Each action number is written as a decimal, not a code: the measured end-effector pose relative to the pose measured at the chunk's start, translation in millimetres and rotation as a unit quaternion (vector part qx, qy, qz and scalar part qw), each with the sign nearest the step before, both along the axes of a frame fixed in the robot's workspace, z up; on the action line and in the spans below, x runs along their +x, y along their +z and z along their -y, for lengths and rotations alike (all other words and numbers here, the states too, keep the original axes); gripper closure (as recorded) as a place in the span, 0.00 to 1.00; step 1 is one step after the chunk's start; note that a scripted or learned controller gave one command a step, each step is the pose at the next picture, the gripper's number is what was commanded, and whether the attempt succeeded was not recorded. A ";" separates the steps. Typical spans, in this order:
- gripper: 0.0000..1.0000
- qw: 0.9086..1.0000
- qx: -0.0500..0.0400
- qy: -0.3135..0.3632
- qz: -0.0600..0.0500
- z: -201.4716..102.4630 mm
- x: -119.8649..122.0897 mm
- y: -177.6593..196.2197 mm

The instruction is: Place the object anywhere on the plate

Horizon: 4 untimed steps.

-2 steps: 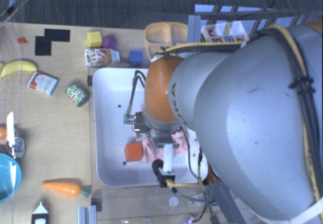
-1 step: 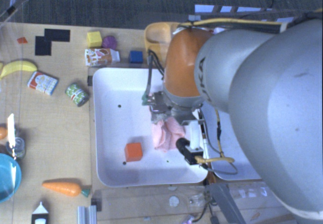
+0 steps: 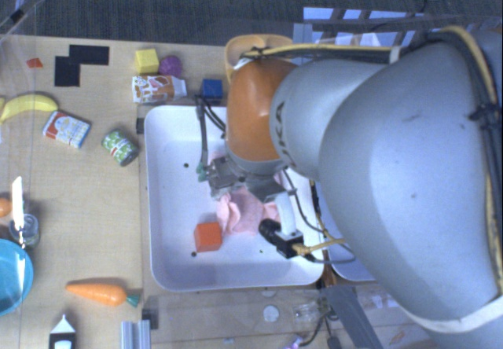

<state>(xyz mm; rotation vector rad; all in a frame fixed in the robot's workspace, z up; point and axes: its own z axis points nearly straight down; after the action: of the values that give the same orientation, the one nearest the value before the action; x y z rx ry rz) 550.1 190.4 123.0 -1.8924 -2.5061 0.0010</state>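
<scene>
the gripper (image 3: 240,182) is hovering low in the white bin (image 3: 169,182), its grasp impossible to tell. a pink object (image 3: 240,214) is lying just beneath it, an orange block (image 3: 208,236) sitting beside, down-left.

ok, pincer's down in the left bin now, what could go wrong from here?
1. The pink object lies right under the pincer and touches the orange block, so a grab may shove or snag the block.
2. The arm hides the right bin, so no plate can be confirmed and a placement there can't be checked.
</scene>
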 end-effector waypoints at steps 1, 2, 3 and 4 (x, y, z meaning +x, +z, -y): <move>1.00 0.994 0.000 0.108 0.004 90.8 -27.1 61.8; 1.00 0.999 0.000 0.036 0.000 17.7 -39.7 -9.7; 1.00 1.000 0.001 0.024 0.002 -18.6 3.0 13.1; 1.00 0.996 0.000 0.089 0.003 45.9 4.7 68.9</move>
<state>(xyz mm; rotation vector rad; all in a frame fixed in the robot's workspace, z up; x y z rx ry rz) 554.8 144.5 191.9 -1.6656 -2.6680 -0.0059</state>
